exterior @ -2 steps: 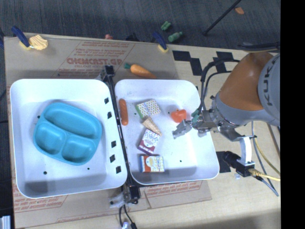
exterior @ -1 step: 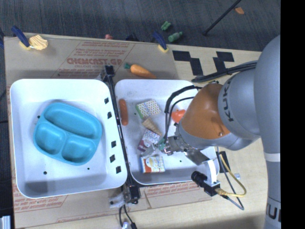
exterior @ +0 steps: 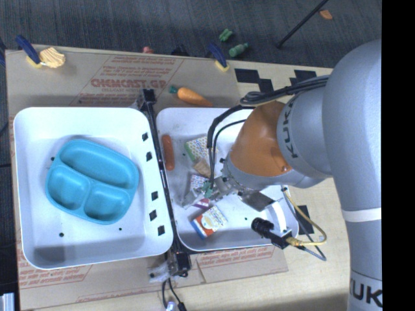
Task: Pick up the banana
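My grey arm with its orange band (exterior: 259, 144) reaches in from the right and hangs low over the right bin (exterior: 185, 116). The gripper (exterior: 212, 185) points down near the bin's middle, right beside a crumpled packet (exterior: 197, 185) and above a red and white carton (exterior: 209, 221). The wrist covers the gripper from above. The arm's bulk hides the right half of this bin and whatever lies there.
An orange sausage (exterior: 168, 151) lies along the right bin's left wall, with small packets (exterior: 196, 149) beside it. A blue divided tray (exterior: 92, 181) sits in the left bin (exterior: 26, 128). A carrot (exterior: 191, 96) rests on the cardboard behind the bins. Cables (exterior: 305, 233) trail at the front right.
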{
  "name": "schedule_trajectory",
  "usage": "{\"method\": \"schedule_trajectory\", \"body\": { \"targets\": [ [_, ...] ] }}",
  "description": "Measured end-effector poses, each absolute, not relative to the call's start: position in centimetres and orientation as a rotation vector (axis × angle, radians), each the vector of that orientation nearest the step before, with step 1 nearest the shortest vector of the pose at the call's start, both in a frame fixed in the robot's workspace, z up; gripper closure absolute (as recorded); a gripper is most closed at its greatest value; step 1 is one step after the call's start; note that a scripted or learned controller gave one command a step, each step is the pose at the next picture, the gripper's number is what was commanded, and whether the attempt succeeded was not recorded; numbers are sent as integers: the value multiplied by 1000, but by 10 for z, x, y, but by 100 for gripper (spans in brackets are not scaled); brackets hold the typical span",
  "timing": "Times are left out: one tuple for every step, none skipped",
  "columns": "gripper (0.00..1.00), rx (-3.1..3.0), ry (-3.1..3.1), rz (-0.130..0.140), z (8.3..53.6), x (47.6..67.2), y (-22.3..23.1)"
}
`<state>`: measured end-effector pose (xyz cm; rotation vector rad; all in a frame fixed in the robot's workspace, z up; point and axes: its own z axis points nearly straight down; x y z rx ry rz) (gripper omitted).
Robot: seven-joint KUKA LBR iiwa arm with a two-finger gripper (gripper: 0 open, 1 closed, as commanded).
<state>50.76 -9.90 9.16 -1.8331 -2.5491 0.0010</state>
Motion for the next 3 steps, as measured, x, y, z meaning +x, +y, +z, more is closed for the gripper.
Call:
{"method": "schedule_trajectory", "body": {
  "targets": [
    [0,-1651,-2671,0,192,538,16],
    [100,-1647,-2673,3,202,538,16],
    [100,-1476,-2773,2,191,551,85]
  ]
}}
